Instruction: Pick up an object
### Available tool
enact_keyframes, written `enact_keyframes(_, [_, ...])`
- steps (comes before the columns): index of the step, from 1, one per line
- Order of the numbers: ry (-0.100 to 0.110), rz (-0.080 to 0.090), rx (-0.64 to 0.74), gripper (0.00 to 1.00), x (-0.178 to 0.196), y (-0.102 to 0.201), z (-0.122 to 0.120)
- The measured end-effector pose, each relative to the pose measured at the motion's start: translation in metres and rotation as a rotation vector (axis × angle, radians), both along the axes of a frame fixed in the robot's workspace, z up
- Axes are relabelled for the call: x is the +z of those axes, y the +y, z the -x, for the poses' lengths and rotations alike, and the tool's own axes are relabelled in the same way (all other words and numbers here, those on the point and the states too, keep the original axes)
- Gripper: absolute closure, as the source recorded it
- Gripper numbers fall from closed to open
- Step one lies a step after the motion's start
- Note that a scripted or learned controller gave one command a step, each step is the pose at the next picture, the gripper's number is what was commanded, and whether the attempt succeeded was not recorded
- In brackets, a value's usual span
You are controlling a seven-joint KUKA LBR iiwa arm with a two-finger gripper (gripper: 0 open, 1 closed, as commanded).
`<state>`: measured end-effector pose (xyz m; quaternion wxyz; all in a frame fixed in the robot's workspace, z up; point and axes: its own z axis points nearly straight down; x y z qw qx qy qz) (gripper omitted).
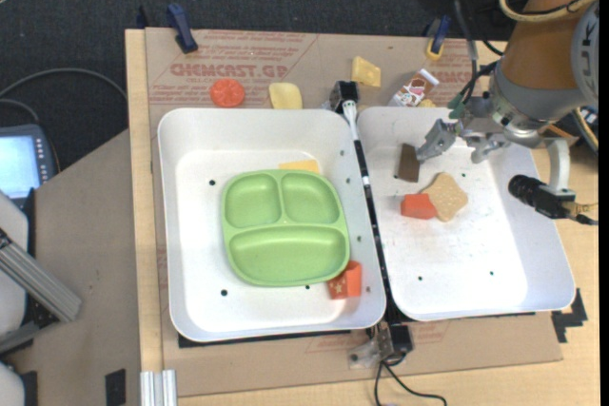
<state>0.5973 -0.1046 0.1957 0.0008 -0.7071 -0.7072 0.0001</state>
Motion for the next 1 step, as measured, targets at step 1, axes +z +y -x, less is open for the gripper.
enact_keyframes(1, [-0.004,-0.003,-0.004,0.0,-0.0928,-0.0073,0.0254])
